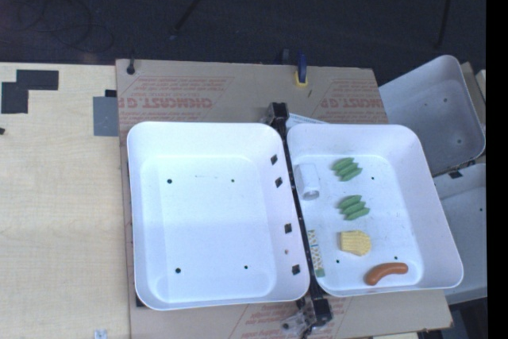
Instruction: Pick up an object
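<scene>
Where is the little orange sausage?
The orange sausage lies in the right bin, near its front right corner, just below the yellow corn piece.

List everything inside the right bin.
The right bin holds two green pea pods, a white cylinder, a yellow corn piece and an orange sausage. Anything beneath them is covered.

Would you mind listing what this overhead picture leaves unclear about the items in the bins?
- Small grey cylinder, camera view: too blurred to identify.
- Two green pieces: too small to name.
- Strip by the right bin's left wall: markings too small.
</scene>
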{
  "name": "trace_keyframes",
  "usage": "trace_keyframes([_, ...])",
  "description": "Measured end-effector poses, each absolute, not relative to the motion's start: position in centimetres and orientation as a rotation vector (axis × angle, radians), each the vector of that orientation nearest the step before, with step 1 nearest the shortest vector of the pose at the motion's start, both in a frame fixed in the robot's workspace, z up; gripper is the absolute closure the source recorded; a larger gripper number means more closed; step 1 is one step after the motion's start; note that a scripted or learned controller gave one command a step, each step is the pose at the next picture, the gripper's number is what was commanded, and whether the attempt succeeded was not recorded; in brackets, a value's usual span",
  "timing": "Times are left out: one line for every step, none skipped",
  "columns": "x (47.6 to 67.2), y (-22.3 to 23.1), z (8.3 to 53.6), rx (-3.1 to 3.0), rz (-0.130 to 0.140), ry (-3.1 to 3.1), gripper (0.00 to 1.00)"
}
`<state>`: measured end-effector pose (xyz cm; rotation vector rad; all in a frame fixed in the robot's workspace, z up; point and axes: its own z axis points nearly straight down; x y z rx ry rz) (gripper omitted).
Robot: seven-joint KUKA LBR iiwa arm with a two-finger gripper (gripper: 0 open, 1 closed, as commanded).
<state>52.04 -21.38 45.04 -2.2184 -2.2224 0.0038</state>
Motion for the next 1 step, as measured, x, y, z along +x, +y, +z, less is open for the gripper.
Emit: trace_keyframes([51.61, -21.18, 28.26, -2.210, 0.011, -2.212, 1.00])
